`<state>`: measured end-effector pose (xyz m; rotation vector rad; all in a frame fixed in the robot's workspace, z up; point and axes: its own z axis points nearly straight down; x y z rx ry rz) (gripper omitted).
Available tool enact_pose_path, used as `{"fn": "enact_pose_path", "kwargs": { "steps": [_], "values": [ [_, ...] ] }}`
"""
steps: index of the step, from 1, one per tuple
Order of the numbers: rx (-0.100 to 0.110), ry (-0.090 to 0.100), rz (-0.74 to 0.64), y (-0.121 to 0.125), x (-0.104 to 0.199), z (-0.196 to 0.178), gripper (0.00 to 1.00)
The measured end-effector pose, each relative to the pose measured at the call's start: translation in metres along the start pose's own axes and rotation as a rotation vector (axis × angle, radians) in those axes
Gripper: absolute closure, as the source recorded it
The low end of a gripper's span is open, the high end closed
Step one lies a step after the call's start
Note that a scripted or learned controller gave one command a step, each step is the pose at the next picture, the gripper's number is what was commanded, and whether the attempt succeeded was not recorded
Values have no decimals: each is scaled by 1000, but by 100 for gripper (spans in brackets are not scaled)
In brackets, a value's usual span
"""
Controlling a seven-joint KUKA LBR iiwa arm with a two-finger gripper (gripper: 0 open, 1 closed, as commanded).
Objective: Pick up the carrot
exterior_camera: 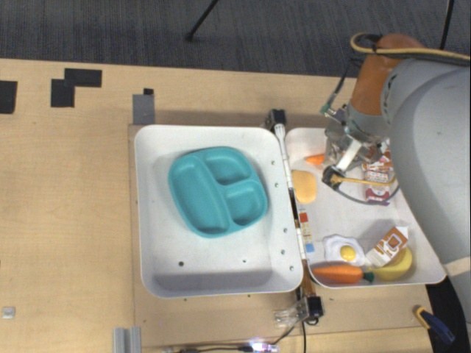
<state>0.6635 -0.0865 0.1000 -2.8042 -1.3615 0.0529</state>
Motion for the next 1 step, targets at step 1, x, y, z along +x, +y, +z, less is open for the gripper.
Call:
{"fn": "enact_pose_path", "kwargs": {
  "steps": [1],
  "values": [
    [0,0,-2,0,0,0,0]
  ]
}}
